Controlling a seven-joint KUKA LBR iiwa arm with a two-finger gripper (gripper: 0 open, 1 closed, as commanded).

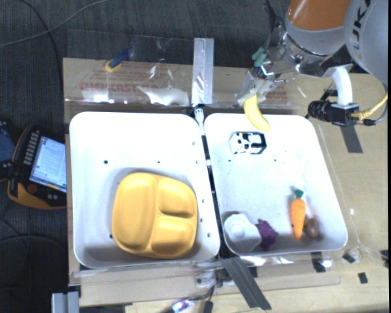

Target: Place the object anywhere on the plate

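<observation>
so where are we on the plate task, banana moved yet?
Done: the gripper has the banana between its fingers, lifted over the far rim of the right bin. In hand: carrying it, with the banana hanging below the fingers. Left: move across to the left bin and release onto the yellow plate, which has nothing on it. Carrot and the other toys sit in the right bin.

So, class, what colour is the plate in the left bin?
Yellow; the plate shows in the camera view.
</observation>
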